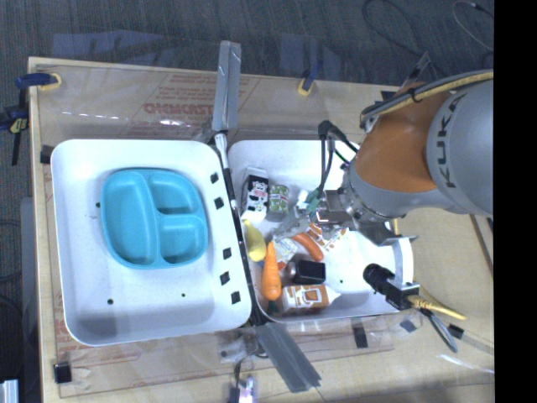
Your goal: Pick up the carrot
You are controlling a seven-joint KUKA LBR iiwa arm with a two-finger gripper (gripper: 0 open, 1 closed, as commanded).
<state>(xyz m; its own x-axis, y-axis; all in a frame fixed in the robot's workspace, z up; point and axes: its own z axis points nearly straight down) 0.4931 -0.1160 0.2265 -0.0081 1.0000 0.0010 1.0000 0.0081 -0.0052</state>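
Observation:
The carrot (270,280) is orange and lies lengthwise near the left wall of the right bin (281,152), just below a yellow item (255,241). My gripper (314,215) hangs over the cluttered middle of that bin, up and to the right of the carrot and apart from it. The grey arm with its orange band (394,154) covers the bin's right part.
Around the carrot lie a small printed carton (256,193), a green packet (278,196), an orange-red sausage (308,244), a black block (310,270) and a brown-labelled bottle (306,297). The left bin (84,296) holds a blue divided tray (155,217).

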